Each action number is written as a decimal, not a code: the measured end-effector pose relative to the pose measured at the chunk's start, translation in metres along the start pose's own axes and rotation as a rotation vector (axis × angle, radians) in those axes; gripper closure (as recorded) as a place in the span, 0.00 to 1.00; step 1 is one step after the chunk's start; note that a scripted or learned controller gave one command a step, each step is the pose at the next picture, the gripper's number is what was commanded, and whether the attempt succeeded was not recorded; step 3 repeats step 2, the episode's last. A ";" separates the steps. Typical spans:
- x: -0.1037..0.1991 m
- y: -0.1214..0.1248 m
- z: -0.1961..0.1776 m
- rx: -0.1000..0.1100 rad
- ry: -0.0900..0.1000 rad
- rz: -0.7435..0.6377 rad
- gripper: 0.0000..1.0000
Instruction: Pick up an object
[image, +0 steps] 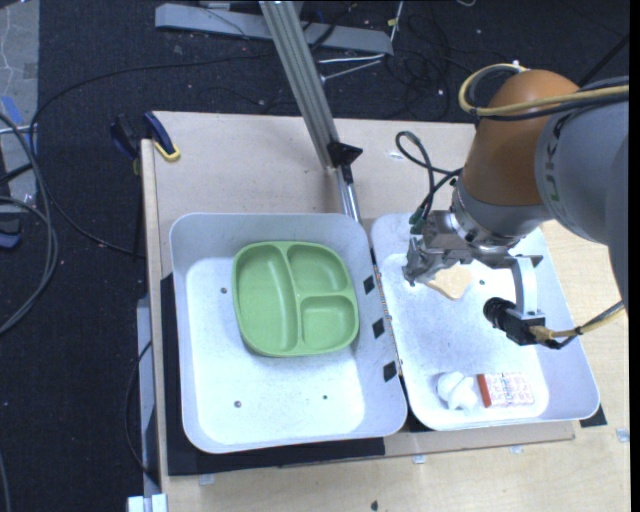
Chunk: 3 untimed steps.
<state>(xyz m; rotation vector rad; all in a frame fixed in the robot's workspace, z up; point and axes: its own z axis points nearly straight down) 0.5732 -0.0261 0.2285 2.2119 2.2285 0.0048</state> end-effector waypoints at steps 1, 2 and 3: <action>0.060 0.022 0.003 0.001 0.001 -0.001 1.00; 0.102 0.037 -0.001 0.001 0.001 0.000 1.00; 0.102 0.037 -0.001 0.001 0.001 0.000 1.00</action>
